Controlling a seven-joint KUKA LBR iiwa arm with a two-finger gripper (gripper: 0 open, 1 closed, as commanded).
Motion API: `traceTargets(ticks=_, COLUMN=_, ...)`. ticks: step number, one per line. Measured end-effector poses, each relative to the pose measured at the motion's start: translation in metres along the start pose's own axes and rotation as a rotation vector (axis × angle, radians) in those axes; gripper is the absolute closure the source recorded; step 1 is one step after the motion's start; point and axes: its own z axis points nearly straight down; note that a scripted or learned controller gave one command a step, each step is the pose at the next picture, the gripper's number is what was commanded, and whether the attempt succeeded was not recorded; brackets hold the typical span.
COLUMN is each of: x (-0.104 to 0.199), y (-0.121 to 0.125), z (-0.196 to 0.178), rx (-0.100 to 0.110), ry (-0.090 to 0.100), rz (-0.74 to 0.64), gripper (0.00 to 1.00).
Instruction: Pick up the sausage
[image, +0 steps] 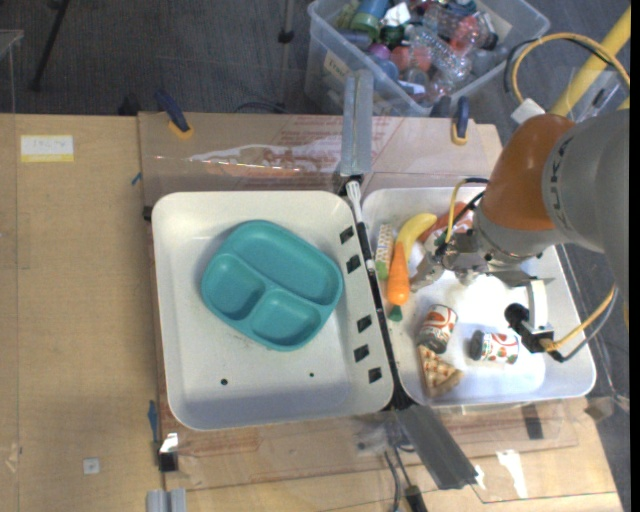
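Observation:
A thin reddish sausage (456, 216) lies at the back of the right bin (570, 380), beside a yellow banana (415, 228). The arm's wrist hides most of it. My gripper (443, 260) hangs low over the bin's middle, just in front of the sausage and banana and right of an orange carrot (398, 275). Nothing shows between its fingers.
In the right bin's front part lie a small can (437, 325), a pizza slice (438, 372) and a red-and-white toy (495, 347). A teal divided plate (270, 285) sits in the left bin (180, 380). A clear box of clutter (420, 40) stands behind the bench.

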Motion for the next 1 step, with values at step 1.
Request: traceTargets(ticks=1, x=0.0052, y=-0.0745, z=-0.0082, rx=0.012, ry=0.005, rz=-0.138, gripper=0.0)
